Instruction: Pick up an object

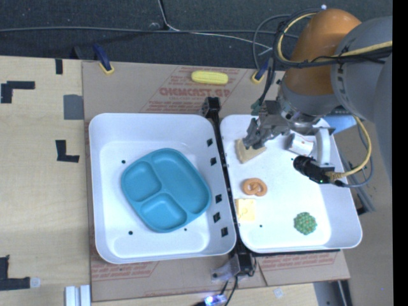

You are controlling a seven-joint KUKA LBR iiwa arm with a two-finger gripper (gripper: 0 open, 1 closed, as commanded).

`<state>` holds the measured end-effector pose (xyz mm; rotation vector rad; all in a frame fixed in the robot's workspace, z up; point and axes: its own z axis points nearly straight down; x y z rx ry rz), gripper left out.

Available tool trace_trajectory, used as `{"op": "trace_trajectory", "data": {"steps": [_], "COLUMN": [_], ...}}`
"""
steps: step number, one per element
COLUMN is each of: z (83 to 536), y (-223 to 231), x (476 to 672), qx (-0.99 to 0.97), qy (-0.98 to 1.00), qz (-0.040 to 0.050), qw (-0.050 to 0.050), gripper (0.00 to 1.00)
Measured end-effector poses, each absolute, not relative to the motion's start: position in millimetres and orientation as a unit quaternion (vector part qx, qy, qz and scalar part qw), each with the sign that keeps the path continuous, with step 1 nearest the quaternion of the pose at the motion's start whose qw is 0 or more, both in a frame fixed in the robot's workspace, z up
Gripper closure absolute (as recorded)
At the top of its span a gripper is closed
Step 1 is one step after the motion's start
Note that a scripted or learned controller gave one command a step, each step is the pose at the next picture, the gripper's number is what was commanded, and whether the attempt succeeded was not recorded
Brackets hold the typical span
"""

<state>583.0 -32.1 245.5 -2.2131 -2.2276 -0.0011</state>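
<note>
The gripper is down in the right bin, right over a tan wedge of bread near the bin's upper left corner; I cannot tell how it is set. Below the wedge lie a pretzel, a yellow cheese square and a green broccoli floret. The left bin holds a blue divided plate. A yellow banana rests on the counter beyond.

Robotics lab: cardboard-covered bench, twin bins.
</note>
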Motion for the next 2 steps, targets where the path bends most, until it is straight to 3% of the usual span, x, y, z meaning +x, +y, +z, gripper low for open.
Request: {"op": "trace_trajectory", "data": {"steps": [2], "z": [245], "y": [76], "x": [609.1], "qx": [-0.705], "qy": [-0.709], "qz": [0.0001], "qw": [0.001], "gripper": [1.00]}}
